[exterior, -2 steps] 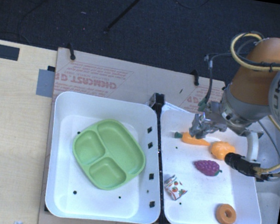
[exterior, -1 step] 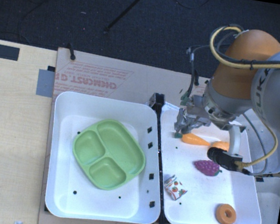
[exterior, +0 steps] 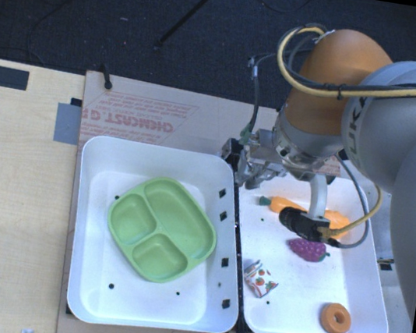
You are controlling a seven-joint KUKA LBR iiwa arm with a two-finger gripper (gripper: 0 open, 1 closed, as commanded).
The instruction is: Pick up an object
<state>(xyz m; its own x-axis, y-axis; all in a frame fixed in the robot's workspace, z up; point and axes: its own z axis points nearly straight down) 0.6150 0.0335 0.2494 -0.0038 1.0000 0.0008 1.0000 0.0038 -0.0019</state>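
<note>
End effector (exterior: 255,170) is hovering over the right bin's (exterior: 297,295) far-left corner, grip state unreadable, probably lining up for the purple grapes (exterior: 307,249).

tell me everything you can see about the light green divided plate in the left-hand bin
The light green divided plate looks like smooth moulded plastic: a rounded square with a raised rim and three compartments, one large and two smaller. It lies flat, right side up, turned at a slant to the walls, near the middle of the left white bin. It rests on the bin floor, apart from all four walls, and nothing else touches it.
</note>
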